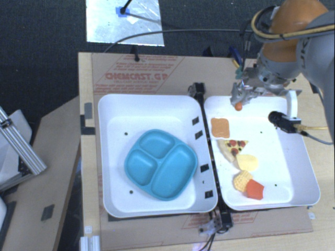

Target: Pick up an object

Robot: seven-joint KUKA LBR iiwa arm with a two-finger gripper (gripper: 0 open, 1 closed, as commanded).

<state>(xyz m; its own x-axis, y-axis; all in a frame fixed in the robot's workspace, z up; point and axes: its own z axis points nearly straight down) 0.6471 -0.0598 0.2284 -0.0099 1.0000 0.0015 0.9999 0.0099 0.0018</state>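
Claw (241,101) raised above far edge of right bin (306,184), clenched on small orange piece (238,107), apparently. Pick probably done already; only keeping it lifted remains. Other toy foods (238,161) lying in the bin.

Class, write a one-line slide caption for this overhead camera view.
Gripper shut on a small orange item over the right bin of toy food; blue tray in left bin.

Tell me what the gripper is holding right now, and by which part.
The gripper pinches a small orange item by its top, above the right bin's far edge.
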